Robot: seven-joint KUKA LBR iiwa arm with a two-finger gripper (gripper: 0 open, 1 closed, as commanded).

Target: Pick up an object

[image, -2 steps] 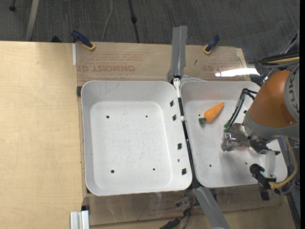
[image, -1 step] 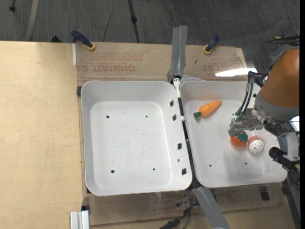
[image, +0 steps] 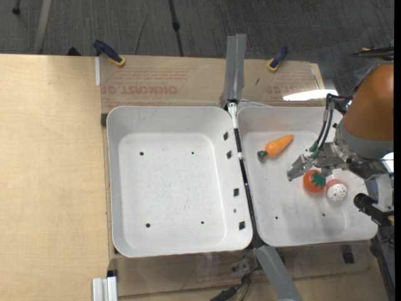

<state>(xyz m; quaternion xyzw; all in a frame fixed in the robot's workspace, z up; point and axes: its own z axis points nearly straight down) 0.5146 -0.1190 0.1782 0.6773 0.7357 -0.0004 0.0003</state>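
tomato [image: 314, 181] sits just under the gripper [image: 299, 168], whose grip i cannot tell; centre over it before closing.

Carrot [image: 277, 146], tomato [image: 314, 181] in right bin [image: 276, 227]

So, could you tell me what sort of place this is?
Probably a robotics lab test bench: two white bins clamped on a wooden bench, toy objects like a carrot, carpeted floor with tripod legs.
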